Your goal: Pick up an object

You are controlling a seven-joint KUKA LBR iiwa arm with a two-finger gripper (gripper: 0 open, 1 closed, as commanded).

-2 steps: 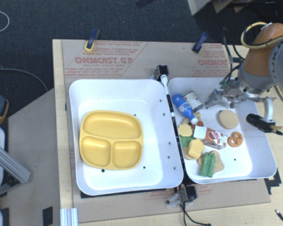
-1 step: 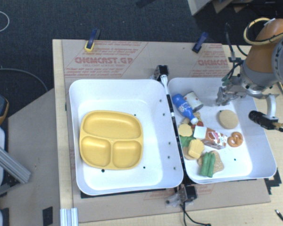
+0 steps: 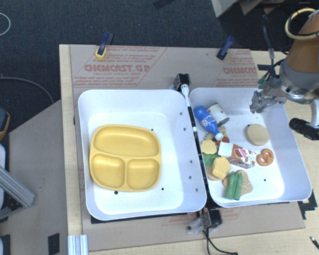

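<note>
The fingers (image 3: 259, 103) are being held above the right bin (image 3: 292, 158) at its one o'clock corner (whether spread or pressed together cannot be told). The toy foods (image 3: 231, 161) are being kept in that bin, the round cookie (image 3: 257, 134) lying at six o'clock of the fingers.

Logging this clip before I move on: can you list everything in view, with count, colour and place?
bins: 2, white, side by side on the bench
divided plate: 1, yellow, in the left bin
bottle: 1, blue with white cap, right bin, near its left wall
cookie: 1, tan, right bin, toward the right
pretzel: 1, orange-brown, right bin, below the cookie
green piece: 1, green, right bin, front of the toy-food pile
clamps: 2, blue, on the board's far edge
arm: 1, grey with orange band, reaching in from the right
claw: 1, grey, over the right bin's far right corner
</note>
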